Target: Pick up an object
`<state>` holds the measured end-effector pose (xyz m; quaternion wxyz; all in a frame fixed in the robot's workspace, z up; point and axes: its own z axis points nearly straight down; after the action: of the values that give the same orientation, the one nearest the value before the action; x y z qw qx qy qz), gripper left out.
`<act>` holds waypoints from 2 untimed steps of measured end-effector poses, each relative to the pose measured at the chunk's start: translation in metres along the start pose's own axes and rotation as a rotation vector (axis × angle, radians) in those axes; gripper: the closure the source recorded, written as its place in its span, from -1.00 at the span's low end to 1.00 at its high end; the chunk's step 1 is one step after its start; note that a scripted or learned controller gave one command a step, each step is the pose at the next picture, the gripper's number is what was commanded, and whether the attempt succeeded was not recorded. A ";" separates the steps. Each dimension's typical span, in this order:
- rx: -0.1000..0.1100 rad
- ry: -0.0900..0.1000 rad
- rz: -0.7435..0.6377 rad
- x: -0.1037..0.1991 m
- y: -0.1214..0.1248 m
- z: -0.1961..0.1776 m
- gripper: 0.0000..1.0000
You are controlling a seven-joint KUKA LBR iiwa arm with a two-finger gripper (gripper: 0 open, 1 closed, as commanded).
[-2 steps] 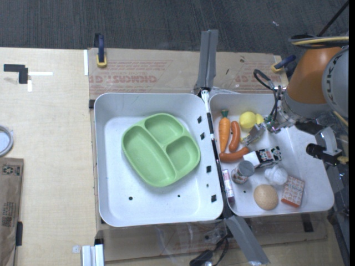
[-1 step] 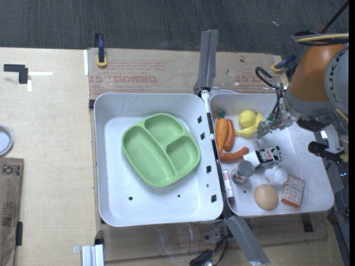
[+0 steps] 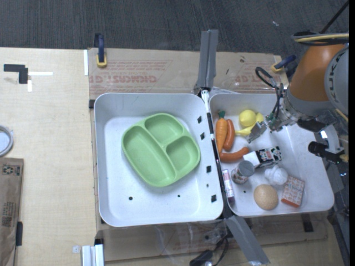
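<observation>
The right bin [image 3: 319,201] holds several small items. An orange carrot [image 3: 221,133] and a red-orange sausage shape [image 3: 234,154] lie at its left side, with a yellow lemon [image 3: 247,117] behind them. My gripper [image 3: 258,131] hangs low over the bin just right of the lemon, next to a yellow piece [image 3: 243,131]. Nearer the front lie a small black-and-white box [image 3: 267,155], a grey cup [image 3: 242,172], a white crumpled lump [image 3: 275,176], a tan egg [image 3: 265,197] and a red patterned packet [image 3: 293,192].
The left bin [image 3: 111,204] holds a green divided plate [image 3: 161,148]. A grey post [image 3: 207,60] stands behind the ridge between the bins. The arm's orange band [image 3: 313,73] looms over the right bin's back right corner. A tape roll [image 3: 4,141] lies far left.
</observation>
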<state>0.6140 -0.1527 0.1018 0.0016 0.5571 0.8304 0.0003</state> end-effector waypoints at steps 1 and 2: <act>0.001 0.000 0.063 -0.001 0.023 0.010 -1.00; 0.001 -0.002 0.062 -0.002 0.023 0.000 1.00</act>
<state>0.6363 -0.1455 0.1014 0.0021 0.5825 0.8128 -0.0003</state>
